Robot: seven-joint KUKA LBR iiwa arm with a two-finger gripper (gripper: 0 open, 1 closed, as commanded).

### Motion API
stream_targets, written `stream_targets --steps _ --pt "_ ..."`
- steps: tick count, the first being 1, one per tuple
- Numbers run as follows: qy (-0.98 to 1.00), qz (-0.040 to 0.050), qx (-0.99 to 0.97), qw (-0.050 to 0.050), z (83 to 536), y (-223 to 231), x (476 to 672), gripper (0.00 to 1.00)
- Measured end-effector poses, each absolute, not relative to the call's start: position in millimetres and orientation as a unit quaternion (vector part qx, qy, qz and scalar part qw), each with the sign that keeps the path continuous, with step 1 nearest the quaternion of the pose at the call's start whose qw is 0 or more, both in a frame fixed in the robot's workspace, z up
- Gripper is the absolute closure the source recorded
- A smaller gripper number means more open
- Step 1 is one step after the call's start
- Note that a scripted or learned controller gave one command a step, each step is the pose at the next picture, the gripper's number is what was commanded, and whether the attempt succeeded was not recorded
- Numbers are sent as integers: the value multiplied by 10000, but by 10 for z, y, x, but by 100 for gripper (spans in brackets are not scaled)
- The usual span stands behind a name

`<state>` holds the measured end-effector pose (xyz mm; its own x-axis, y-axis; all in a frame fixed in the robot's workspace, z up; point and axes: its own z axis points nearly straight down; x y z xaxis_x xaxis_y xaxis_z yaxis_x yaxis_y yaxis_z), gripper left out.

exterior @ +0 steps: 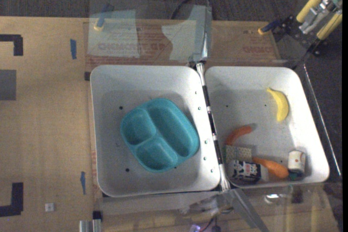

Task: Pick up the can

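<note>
"In the right-hand bin (pixel 312 133), what sits in the near corner farthest from the divider?"

"The can (pixel 296 161): one small cylinder, pale with a reddish band, close against the bin's sloping wall. It appears to stand upright, though it is too small to be sure. An orange carrot (pixel 272 167) lies just beside it."

"How would it handle?"

"By the look of it: rigid, light, smooth-sided and so probably a little slippery. It should tolerate a firm squeeze. The sensible hold is across the round body, coming down from above, with the closing line clear of both wall and carrot. The corner leaves little room, and a nudge could tip or roll it."

"And the gripper?"

"Its state cannot be told from this picture."

"Count the rest."

"Two white bins side by side. The right one holds one can, one yellow banana (pixel 279 104) well apart near the far side, two carrots, the second (pixel 239 135) nearer the divider, and one black-and-white carton (pixel 244 170) at the near edge. The left bin (pixel 109 117) holds a single teal plate (pixel 159 134) with three compartments."
</note>
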<state>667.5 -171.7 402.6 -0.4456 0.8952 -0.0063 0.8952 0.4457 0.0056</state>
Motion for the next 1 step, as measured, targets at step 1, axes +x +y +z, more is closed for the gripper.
stream_targets --steps 1 --pt "7889 13 6146 39 4338 -1324 6675 100"
